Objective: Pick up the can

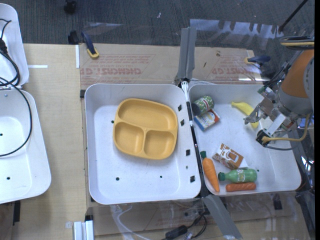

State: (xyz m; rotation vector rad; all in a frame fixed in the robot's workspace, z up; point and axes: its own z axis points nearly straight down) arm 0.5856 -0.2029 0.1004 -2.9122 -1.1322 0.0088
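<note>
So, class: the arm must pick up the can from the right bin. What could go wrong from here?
1. The can lies on its side against a small box, so the fingers may catch the box or roll the can.
2. It sits near the bin's dividing wall, leaving little room.
3. The gripper must pass the banana and could knock it.

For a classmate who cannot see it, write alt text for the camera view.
A green can lies in the right bin, apart from the gripper near a banana. The left bin holds a yellow divided plate.
</note>
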